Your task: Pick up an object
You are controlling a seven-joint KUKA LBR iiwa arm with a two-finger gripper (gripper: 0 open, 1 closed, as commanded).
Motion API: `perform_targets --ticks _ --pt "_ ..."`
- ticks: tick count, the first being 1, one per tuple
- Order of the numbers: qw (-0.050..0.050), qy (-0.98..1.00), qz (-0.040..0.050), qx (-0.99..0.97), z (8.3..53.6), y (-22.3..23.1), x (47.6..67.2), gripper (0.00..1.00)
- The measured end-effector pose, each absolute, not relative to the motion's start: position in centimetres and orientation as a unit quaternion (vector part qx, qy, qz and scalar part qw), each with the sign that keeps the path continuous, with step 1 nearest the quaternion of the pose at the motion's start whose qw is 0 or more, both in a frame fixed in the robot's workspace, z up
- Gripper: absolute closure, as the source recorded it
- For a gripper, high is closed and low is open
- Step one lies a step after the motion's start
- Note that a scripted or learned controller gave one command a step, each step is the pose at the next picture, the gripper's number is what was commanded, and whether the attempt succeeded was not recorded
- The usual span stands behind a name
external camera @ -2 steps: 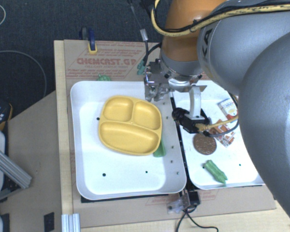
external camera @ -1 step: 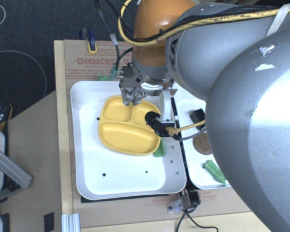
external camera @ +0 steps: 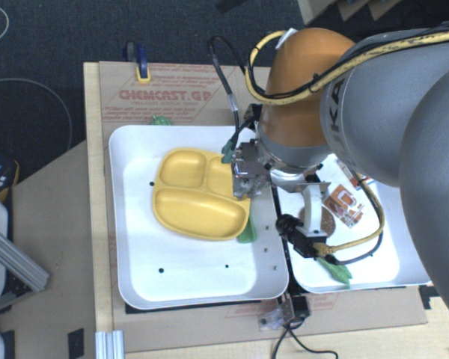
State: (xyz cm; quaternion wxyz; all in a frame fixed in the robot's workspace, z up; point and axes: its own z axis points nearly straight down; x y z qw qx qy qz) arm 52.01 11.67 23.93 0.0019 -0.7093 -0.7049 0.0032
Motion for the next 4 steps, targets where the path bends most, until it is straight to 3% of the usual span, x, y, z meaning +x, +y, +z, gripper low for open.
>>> perform_targets --ticks 1,2,3,4 --pt "-0.002 -0.707 -0.0049 -0.707 35.0 10.3 47.9 1.00" --pt "0.002 -0.708 0.0024 -0.706 30.8 14.6 47.8 1.00" --pt "0.002 -0.705 0.0038 -0.709 25.2 10.3 47.8 1.00" --pt "0.002 -0.706 0.0020 -0.708 23.5 8.6 49.6 1.00"
